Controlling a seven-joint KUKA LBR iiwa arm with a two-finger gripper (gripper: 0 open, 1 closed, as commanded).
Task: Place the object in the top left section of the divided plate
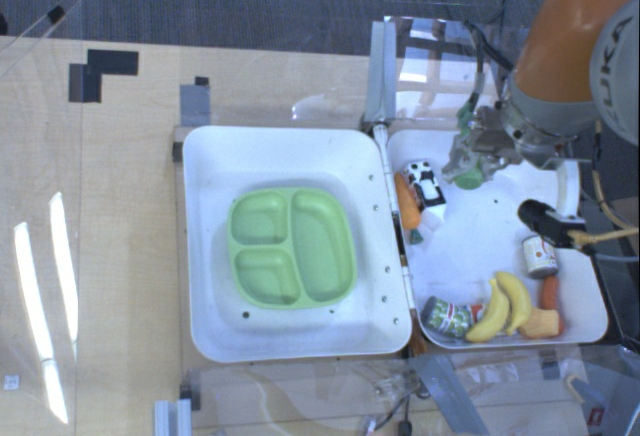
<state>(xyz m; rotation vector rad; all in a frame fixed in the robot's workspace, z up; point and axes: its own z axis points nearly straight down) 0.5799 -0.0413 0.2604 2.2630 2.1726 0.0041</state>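
The claw hangs over the right bin at its 12 o'clock, gripping a green object. The plate sits in the left bin.

Green divided plate lies flat in left bin.

I see my arm reaching in from the right — grey body, orange band above the wrist. The gripper hangs low at the arm's left end, its fingers pointing down and blurred together.
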